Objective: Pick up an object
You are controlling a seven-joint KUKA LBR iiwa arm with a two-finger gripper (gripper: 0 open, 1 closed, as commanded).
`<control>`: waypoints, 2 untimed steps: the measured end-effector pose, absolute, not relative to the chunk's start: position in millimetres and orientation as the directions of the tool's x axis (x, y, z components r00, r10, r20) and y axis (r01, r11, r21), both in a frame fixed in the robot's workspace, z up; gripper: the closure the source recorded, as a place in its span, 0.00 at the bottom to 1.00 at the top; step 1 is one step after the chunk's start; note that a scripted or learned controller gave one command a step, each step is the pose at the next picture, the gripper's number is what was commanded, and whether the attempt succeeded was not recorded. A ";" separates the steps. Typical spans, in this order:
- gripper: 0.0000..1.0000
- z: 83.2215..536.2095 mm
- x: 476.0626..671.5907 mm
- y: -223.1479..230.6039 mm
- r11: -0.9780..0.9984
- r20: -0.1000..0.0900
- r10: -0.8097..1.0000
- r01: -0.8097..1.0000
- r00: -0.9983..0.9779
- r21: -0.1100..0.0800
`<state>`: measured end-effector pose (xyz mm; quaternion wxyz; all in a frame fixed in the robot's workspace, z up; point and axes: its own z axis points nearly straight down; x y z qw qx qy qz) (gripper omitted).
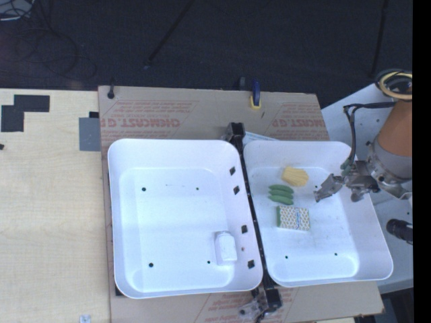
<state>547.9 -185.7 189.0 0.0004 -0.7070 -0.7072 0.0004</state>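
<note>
Three small things lie in the right bin (350,264): a yellow lump (295,176) near the back, a green pod-shaped piece (281,194) just in front of it, and a white patterned packet (293,218) nearer the front. A white block (225,246) rests in the left bin (135,274) at its front right. My gripper (328,188) hangs over the right side of the right bin, to the right of the yellow lump and green piece, with nothing visible between its fingers. Whether it touches the bin floor is unclear.
The two bins sit on a brown board (175,116), joined by black clips along their shared edge (241,200). A blue-and-yellow clamp (256,97) stands at the board's back edge. The arm's grey wrist and cables (377,170) reach over the right bin's right rim.
</note>
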 end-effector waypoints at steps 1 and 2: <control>0.00 246.5 620.7 -213.0 0.005 -0.004 1.000 1.000 -0.005 0.009; 1.00 252.8 617.7 -211.6 0.008 -0.001 1.000 1.000 -0.008 -0.001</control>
